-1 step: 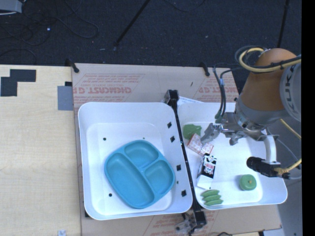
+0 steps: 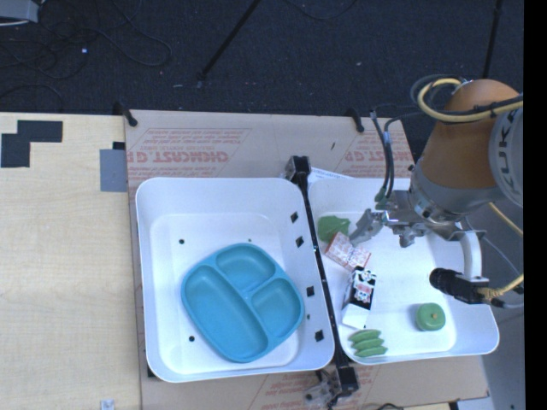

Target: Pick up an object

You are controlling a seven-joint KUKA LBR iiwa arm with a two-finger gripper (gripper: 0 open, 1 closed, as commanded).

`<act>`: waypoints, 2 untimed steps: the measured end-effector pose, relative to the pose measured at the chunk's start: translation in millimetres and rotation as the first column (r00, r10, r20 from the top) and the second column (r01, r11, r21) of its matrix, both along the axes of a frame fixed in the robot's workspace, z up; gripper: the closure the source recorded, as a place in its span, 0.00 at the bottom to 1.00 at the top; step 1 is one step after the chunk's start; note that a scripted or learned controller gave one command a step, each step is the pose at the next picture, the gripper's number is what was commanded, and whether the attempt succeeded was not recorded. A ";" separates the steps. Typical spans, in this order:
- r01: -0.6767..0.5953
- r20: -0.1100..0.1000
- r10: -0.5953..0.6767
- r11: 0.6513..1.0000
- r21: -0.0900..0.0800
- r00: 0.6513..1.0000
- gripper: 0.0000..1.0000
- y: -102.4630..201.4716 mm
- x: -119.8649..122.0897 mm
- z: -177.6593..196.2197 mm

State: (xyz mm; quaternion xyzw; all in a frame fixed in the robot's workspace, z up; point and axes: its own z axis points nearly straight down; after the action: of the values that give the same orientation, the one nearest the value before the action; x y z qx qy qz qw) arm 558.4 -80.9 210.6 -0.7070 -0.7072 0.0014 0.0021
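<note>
Objects in right bin [image 2: 479, 336]: five; blue plate [image 2: 242, 301]: one.

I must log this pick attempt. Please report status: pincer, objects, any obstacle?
Pincer low over right bin, nothing seen between its fingers. Nearest: green toy, red-white packet. Blue divided plate in left bin. No obstacle seen.

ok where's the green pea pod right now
In the camera view, the green pea pod lies in the right bin, at its near-left corner, just below the black-and-white carton and left of the round green piece.
</note>
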 end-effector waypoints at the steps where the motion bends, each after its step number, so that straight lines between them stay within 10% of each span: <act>1: 0.001 -0.003 -0.001 1.000 0.000 1.000 0.00 1.3 3.2 -44.1; 2: 0.001 -0.002 -0.001 1.000 0.000 1.000 0.00 -7.4 3.8 -101.5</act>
State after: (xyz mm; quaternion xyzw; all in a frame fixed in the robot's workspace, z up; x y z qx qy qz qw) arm 562.2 -88.3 109.1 -0.7073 -0.7069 0.0019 0.0027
